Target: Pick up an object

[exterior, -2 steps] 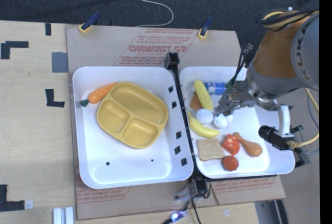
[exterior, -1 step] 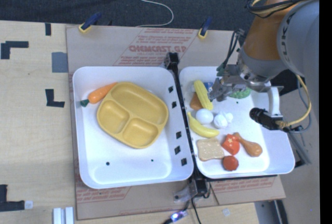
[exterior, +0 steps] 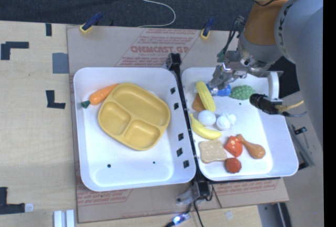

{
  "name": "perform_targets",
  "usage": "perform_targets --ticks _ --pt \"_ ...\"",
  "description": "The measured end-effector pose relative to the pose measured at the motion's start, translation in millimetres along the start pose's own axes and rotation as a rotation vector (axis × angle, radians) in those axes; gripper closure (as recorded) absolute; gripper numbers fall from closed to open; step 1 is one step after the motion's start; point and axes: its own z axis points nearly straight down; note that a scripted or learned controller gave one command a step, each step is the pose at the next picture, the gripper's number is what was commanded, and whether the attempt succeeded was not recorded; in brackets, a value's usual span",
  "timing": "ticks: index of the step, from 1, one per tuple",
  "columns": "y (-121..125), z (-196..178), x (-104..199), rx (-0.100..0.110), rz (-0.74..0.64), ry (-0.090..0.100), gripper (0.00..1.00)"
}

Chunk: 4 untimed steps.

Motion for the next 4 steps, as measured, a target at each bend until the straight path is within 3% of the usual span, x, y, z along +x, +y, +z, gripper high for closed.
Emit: perform_targets --ticks 1,2,3,4 --pt "-7 -11 -7 -0.001 0.002 0.000 1.00" --pt "13 -12 -2 -0.001 0.000 0.000 1.00" --pt "-6 -3 -4 0.002 0.002 -0.001 1.00" --pt "-6 -5 -3 0.000 0.001 -0.001 1.00"
